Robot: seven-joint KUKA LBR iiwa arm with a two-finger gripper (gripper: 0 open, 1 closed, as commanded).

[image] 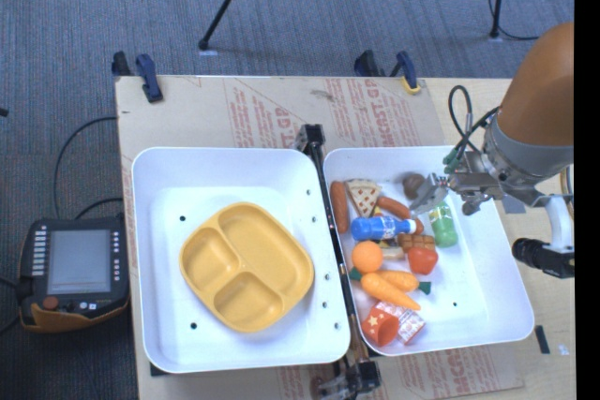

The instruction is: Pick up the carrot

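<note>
Camera view, from above at a slant. Two white bins sit side by side on the bench. The left bin (pixel 159 201) holds a yellow divided tray (pixel 246 265). The right bin (pixel 487 295) holds a heap of toy food: the carrot (pixel 389 291), lying on its side near the middle of the heap with its tip pointing toward the bin's right; an orange ball (pixel 367 256) touching its thick end from above; a second orange piece (pixel 401 279) just beside it; a red tomato (pixel 423 259); a blue bottle (pixel 379 227); a pizza slice (pixel 364 197); a sausage (pixel 338 206) along the left wall; a green jar (pixel 443 227); and a red box (pixel 382 326) just below the carrot. The gripper (pixel 439 187) hangs over the bin's upper part, near the green jar and well apart from the carrot; whether its fingers are open or closed cannot be told, and nothing is seen between them.

The carrot looks like light, stiff, smooth plastic, so it may slip or roll. Its tapered shape favours a hold across the thicker middle, fingers set square to its length, clear of the ball and the red box.
</note>
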